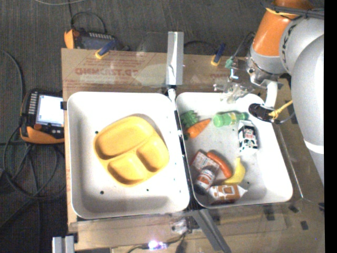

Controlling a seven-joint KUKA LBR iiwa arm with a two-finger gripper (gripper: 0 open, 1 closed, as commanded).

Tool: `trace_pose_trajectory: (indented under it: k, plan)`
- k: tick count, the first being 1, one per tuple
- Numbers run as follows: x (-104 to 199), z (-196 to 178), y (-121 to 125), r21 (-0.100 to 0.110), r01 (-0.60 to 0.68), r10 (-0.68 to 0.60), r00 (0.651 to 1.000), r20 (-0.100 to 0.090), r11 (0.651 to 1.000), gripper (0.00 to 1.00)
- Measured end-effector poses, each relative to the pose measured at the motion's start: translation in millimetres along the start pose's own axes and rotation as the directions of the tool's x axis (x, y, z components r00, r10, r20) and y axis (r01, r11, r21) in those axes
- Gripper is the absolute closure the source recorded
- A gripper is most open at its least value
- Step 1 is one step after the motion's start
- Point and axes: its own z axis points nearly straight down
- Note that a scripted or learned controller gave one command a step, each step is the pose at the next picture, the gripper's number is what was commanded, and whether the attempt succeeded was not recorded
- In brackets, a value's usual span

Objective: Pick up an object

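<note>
Right bin (284, 186): end effector (235, 90) tip blurry, fingers unclear.

Taking the yellow divided plate (131, 149) as landmark: it fills the middle of the left bin (76, 194), leaving bare floor only around its edges. Right of the plate, past the bin divider, the carrot (197, 127), green bottle (229, 119), milk carton (247, 137), sausage (220, 163), banana (237, 171) and cans (205, 179) crowd together; open floor lies along the far right wall
</note>
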Motion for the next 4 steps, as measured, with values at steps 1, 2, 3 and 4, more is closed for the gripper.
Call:
trace_pose_trajectory:
  k: [1,2,3,4]
  plan:
    - [-1,0,0,0.000,-0.001,0.001,1.000,0.003,1.000,0.00]
    - [-65,78,-27,-0.021,0.191,-0.191,0.982,-0.001,0.981,0.00]
    - [-94,89,-35,-0.049,0.147,-0.147,0.989,-0.001,0.988,0.00]
    - [-93,91,-28,-0.062,0.162,-0.162,0.987,0.004,0.985,0.00]
